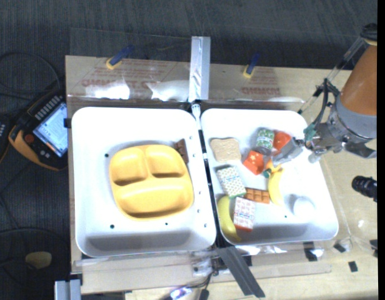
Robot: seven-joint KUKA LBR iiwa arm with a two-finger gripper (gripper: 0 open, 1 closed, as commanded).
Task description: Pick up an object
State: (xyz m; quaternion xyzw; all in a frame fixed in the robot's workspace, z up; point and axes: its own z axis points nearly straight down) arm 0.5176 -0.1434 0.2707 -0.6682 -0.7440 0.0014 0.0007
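Gripper (291, 154) reaches over the right bin (317, 220) beside an orange box (255, 162) and banana (275, 185); whether it grips anything is impossible to tell.

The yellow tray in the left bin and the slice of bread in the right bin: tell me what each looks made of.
Yellow tray: probably moulded plastic, smooth and slightly glossy; it has an even colour, rounded compartment ridges and soft highlights.

Slice of bread: likely a foam or plastic toy; it has a matte, pale tan face with a darker crust edge and a very regular outline. The view is too coarse to tell which.
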